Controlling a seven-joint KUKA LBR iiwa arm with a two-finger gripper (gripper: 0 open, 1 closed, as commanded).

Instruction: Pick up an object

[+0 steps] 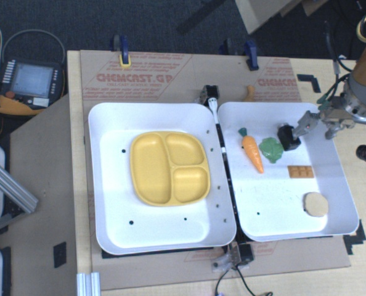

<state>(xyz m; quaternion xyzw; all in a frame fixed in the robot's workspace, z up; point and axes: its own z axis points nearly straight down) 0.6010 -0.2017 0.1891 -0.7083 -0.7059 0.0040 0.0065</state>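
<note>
Four candidates lie in the right bin [281, 217] — carrot [252, 153], green toy vegetable [271, 150], brown wafer [300, 172], pale biscuit [316, 204] — so my gripper [328, 123] hangs over its far right corner, near the green one; open or closed, I cannot tell.

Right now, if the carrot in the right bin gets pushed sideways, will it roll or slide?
The carrot lies flat and looks round and tapered, so it would probably roll, curving toward its thin tip. It seems smooth moulded plastic, so likely light and stiff.
</note>
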